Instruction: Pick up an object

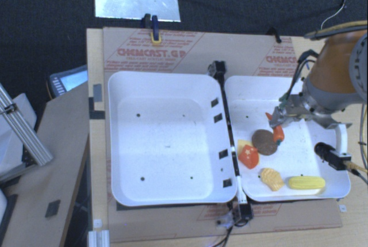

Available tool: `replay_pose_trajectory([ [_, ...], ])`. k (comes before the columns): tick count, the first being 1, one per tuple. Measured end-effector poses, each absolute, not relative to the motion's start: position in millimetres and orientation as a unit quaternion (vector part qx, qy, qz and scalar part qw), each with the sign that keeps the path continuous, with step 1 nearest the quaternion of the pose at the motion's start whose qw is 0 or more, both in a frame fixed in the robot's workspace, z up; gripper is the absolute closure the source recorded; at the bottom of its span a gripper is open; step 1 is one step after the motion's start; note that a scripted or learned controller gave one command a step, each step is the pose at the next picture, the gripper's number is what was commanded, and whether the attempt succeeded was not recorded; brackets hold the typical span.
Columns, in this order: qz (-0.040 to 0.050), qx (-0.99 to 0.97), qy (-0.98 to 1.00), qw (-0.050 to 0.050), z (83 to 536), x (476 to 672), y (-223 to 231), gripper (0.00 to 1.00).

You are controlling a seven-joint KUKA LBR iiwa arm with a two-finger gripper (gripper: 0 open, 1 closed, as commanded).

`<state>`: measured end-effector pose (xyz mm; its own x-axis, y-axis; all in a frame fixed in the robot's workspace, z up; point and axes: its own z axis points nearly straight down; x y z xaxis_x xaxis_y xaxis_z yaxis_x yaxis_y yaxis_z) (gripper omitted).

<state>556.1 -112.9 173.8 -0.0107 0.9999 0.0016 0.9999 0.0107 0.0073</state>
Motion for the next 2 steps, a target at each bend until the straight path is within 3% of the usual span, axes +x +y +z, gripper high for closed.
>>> replay_pose_trajectory([
  [1,0.0038,0.704,0.71,0.005,215,631.6,-93,1.0],
  [2,-0.0002,0.703,0.711,-0.003,190,576.3,-18,1.0],
])
